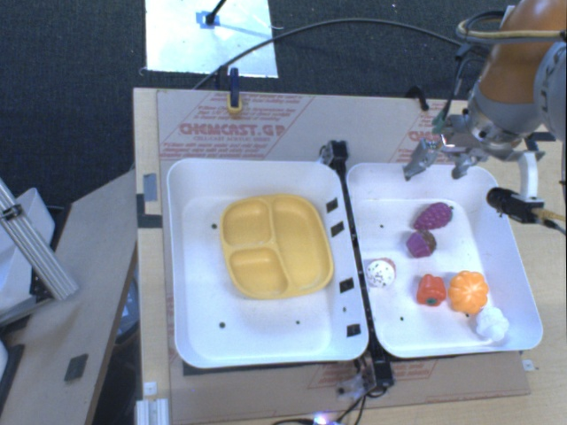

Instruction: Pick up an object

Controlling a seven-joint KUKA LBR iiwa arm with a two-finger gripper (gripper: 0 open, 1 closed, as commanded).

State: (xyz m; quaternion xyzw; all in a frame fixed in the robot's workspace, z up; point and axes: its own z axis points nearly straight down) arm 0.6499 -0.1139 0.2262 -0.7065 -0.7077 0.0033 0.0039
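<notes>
Purple plastic grapes (432,216) lie in the right bin (518,277), just below the gripper (439,163), which hangs over the bin's far edge with its fingers spread apart and holding nothing. Below the grapes sit a smaller purple toy (421,243), a red pepper (431,289) and an orange pumpkin (468,291). The grapes look light, hard and bumpy; gripping across the narrow middle seems safest.
</notes>
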